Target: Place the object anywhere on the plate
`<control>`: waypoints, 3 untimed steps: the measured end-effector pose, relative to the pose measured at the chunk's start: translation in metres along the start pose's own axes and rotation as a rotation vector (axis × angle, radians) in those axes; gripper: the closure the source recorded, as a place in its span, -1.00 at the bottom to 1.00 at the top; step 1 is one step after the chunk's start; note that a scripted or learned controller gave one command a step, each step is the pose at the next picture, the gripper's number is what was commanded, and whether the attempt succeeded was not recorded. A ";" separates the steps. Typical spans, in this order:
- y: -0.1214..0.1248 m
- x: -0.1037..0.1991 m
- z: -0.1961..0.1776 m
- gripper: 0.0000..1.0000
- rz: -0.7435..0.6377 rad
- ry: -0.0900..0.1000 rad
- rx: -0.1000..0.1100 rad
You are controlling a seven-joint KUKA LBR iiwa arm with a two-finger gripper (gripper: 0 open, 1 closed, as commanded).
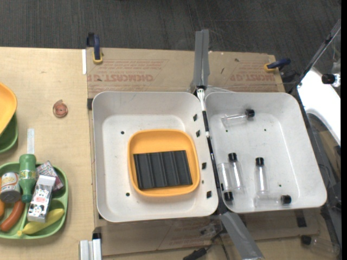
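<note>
A wooden tabletop (49, 80) over dark carpet (162, 10) carries two white bins on cardboard (141, 72). The left bin (108, 145) holds an orange plate (162, 140) bearing a black ridged block (162, 169). Vials (232, 175) lie in the right bin (287, 129).

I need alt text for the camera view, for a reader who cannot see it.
Two white bins sit side by side: the left bin holds an orange plate with a dark ridged block on it, the right bin several clear vials with black caps.

Green tray (57, 221) w/ toy food at left, pink disc (60, 109) on bench.
</note>
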State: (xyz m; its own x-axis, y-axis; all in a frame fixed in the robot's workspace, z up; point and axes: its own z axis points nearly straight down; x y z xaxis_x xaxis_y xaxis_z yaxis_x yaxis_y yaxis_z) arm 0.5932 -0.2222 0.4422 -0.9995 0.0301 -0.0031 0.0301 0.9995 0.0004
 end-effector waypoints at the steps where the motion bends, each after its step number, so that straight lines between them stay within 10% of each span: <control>1: 0.002 -0.062 0.001 1.00 -0.272 -0.001 -0.001; 2: 0.001 -0.031 0.000 1.00 -0.662 -0.001 -0.002; 3: -0.002 0.070 0.000 1.00 -0.861 0.000 -0.002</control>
State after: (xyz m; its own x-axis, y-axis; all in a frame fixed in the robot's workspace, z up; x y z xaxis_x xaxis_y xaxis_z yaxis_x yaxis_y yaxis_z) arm 0.5230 -0.2218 0.4418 -0.6742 -0.7385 -0.0031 -0.7385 0.6742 -0.0004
